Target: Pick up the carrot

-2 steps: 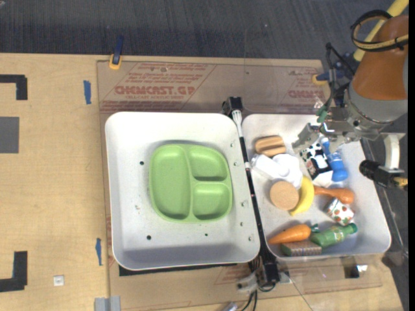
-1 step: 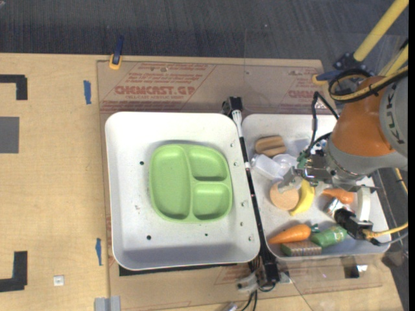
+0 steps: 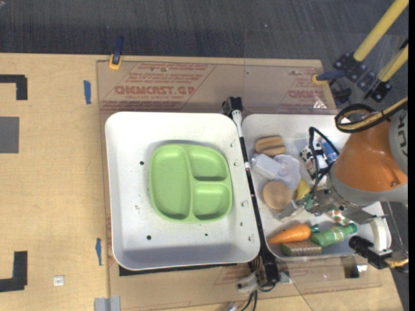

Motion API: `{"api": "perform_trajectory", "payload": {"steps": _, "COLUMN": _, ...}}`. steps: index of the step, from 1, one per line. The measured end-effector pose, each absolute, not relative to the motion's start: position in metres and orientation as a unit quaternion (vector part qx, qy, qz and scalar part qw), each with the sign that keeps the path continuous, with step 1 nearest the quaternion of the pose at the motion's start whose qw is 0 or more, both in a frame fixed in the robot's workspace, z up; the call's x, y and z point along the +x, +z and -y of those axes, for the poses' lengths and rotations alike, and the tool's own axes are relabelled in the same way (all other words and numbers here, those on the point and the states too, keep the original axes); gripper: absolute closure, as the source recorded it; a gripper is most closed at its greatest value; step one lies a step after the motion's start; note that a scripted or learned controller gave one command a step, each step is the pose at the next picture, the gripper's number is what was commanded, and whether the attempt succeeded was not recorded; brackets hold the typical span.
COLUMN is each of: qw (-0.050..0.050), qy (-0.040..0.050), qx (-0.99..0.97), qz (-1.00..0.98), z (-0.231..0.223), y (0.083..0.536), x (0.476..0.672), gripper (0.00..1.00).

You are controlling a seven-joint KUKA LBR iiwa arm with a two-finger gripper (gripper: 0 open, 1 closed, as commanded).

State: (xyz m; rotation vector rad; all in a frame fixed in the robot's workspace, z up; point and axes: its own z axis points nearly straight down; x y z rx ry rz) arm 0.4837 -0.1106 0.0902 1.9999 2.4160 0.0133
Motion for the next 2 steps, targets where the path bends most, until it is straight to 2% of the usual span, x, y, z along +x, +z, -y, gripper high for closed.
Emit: {"api": "perform_trajectory", "payload": {"steps": 2, "qw": 0.008, "qy": 0.0014, "qx": 0.642, "qz": -0.766, "z": 0.1012, "y": 0.0895, "x": 0.4834, "gripper": 0.0}}
